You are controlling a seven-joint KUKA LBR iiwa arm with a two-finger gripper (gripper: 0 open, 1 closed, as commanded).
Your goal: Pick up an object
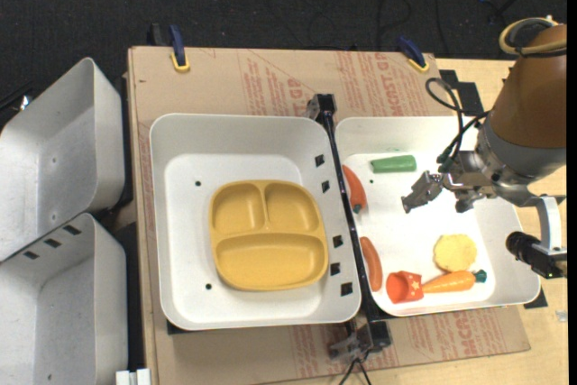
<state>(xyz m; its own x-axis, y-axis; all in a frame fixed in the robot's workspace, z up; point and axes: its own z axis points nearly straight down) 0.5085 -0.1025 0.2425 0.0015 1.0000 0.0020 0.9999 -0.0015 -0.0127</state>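
The right bin [505, 284] is the landmark for all positions below. It is a shallow white tray with rounded corners and a smooth, matte plastic surface.

Candidate objects, all lying on the floor of the right bin:
- Green block [392, 163]: a short, flat bar with rounded ends, plain green, near the bin's far edge.
- Yellow piece [454, 251]: a rounded, lumpy disc, pale yellow with a slightly rough look, in the near half of the bin.
- Carrot [448, 281]: a tapered orange cone with a small dark green tip, lying flat just nearer than the yellow piece, close to the bin's near wall.
- Red pepper [404, 286]: a squat, glossy red-orange shape, touching or nearly touching the carrot's thick end.
- Two red sausages: one [355, 189] against the bin's left wall toward the far side, one [370, 261] along the same wall toward the near side. Both are long, smooth and rounded.

The pincer [439, 186] hangs above the middle of the right bin, between the green block and the yellow piece. It is dark grey metal with angular links. Its fingers appear spread, and nothing is seen between them.

The left bin [171, 221], adjoining the right bin, holds a yellow divided plate [268, 234] with three compartments and a smooth, dull finish. Both bins rest on a brown board-covered table [270, 72].
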